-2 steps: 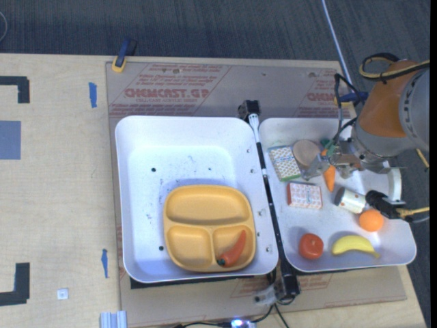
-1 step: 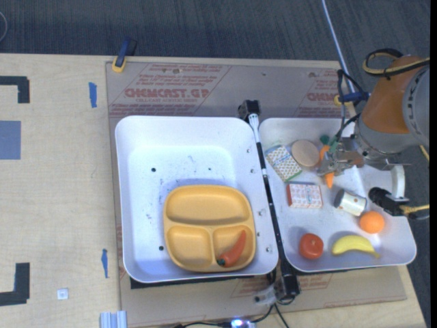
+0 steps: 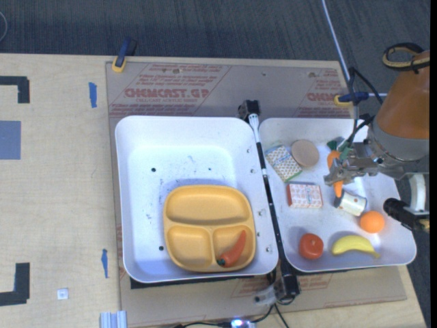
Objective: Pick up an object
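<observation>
Reading along the brown board (image 3: 225, 87) under the bins, red printed letters spell what looks like "CHEMCAST GP", repeated at its right end. The board lies on a pale counter (image 3: 54, 203) marked with black corners and blue tape.

The left bin (image 3: 136, 149) holds a yellow divided tray (image 3: 205, 214) with a red-orange pepper (image 3: 234, 249) in its lower right compartment.

The right bin (image 3: 403, 251) holds a red tomato (image 3: 311, 246), a yellow banana (image 3: 354, 245), an orange (image 3: 372, 221), a small patterned box (image 3: 304, 195), a checked packet (image 3: 283, 161), a tan round disc (image 3: 305, 153) and a small white cylinder (image 3: 352, 203); any print on these is too small to read.

The claw (image 3: 339, 176) hangs over the right bin's upper right part, just above the white cylinder, with something small and orange beside it; whether it is clenched or released, I cannot tell.
</observation>
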Available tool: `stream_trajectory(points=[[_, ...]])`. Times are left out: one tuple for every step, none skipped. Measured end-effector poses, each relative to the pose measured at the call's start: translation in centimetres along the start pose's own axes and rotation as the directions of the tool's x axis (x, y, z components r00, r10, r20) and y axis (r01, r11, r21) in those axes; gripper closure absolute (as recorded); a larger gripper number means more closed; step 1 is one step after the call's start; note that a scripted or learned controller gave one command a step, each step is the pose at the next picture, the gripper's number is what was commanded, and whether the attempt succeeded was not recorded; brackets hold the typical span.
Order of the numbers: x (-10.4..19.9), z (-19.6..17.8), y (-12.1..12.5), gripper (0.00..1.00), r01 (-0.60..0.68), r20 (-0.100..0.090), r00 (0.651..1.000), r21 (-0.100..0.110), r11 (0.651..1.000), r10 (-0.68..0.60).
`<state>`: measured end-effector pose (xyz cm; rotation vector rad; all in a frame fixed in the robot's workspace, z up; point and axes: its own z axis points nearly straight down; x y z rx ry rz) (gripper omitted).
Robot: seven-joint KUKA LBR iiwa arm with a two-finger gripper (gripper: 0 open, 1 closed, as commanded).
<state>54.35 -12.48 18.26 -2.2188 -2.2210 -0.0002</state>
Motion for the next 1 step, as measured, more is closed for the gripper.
stream_trajectory(points=[[6.27,-4.4,-6.01,1.0,0.0,0.0,1.0,0.001,1.0,0.0]])
